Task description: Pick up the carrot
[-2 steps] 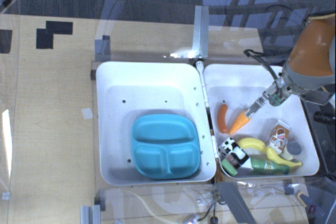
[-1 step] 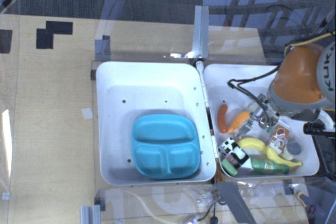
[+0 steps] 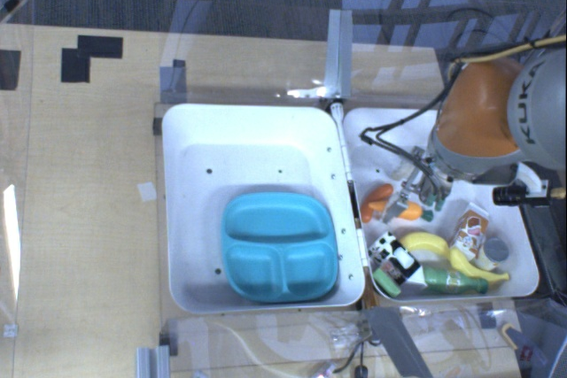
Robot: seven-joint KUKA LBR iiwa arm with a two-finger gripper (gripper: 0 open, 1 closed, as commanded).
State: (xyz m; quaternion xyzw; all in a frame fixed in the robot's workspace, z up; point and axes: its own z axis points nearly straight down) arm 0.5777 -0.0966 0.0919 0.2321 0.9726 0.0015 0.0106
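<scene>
A pale wooden bench (image 3: 80, 217) carries two shallow white bins. The carrot (image 3: 383, 200), small, orange and smooth, lies against the left wall of the right bin (image 3: 529, 274). It looks like light, rigid plastic, likely slippery, best pinched across its thick middle. The gripper (image 3: 418, 201) hovers just beside it; how wide its fingers stand cannot be told.

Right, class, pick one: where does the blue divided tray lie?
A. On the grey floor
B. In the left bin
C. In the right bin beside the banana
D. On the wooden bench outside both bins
B: the blue divided tray rests on the floor of the left bin, apart from the banana in the right bin.
</scene>
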